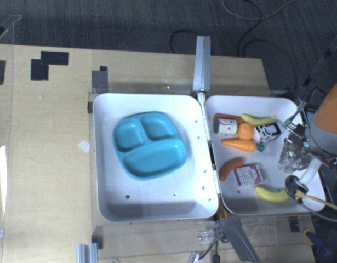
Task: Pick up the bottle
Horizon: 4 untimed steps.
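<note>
1. The bottle [227, 125], brown with a white label and lying on its side, sits in the upper left part of the right bin [269, 205], close to the divider between the two bins.
2. Touching its right end is an orange fruit [245, 131], with a carrot [239, 144] just below, pointing left.
3. A banana [257, 118] lies along the top of this cluster, beside a small black-and-white item [269, 131].
4. Lower in the same bin are a reddish sausage [230, 168], a maroon packet [248, 175] and a second banana [272, 195] near the lower right.
5. The gripper [293, 156] hangs over the right edge of the right bin, well apart from the bottle; whether the fingers are spread or closed I cannot tell, and nothing is seen held in them.
6. The left bin [108, 163] holds a blue divided plate [150, 144].
7. Both bins rest on the pale wooden worktop [42, 147].
</note>
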{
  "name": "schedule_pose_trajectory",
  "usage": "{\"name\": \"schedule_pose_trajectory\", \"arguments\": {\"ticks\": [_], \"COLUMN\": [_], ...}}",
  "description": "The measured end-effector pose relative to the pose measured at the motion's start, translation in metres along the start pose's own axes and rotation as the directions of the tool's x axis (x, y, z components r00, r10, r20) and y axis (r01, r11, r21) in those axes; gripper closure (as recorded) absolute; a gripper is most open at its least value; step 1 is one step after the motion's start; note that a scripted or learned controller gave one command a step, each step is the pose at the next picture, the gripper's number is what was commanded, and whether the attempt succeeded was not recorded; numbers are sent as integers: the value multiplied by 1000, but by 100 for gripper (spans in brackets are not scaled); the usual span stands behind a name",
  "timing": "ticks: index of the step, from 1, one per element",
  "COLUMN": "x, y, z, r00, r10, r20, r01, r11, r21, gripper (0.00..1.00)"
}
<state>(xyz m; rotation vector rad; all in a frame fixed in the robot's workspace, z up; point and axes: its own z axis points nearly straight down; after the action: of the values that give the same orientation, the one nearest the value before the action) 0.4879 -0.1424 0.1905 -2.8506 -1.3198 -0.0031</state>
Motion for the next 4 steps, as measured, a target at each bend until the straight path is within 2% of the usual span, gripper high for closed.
{"name": "schedule_pose_trajectory", "arguments": {"ticks": [1, 2, 3, 4], "x": [19, -6, 9, 29], "y": [-16, 4, 104, 130], "z": [-2, 20, 102, 9], "r00": [920, 791, 838, 847], "r10": [392, 612, 546, 531], "r20": [0, 2, -6, -3], "r01": [-392, -612, -546, -531], "r11": [920, 791, 838, 847], "r21": [-1, 0, -6, -3], "gripper": [100, 100, 100, 100]}}
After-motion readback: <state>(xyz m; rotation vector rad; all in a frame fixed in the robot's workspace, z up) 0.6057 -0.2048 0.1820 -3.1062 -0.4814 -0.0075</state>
